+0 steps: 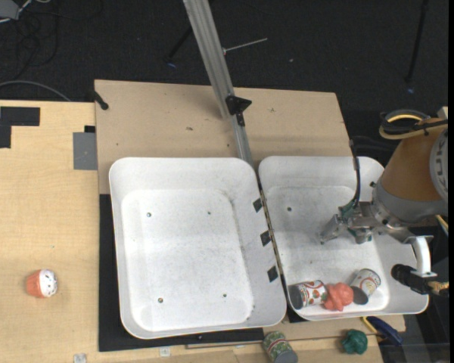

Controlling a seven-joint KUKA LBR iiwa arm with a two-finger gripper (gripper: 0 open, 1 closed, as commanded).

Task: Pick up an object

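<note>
My gripper (331,233) hangs low over the middle of the right bin (310,180), with nothing visibly held. The arm comes in from the right, its orange band (408,174) above the wrist. Along the bin's front wall lie three objects: a small can with a red-and-white label (309,294), a crumpled red-orange item (337,297) and a second small can (365,283). They lie in front of the gripper and a little to its right, apart from it.
The left bin (185,244) sits beside the right one, black clips joining their shared wall. A metal bar (216,59) slants in from the back. A can (276,346) and a green object (354,342) lie on the bench in front. An orange-and-white ball (41,283) rests far left.
</note>
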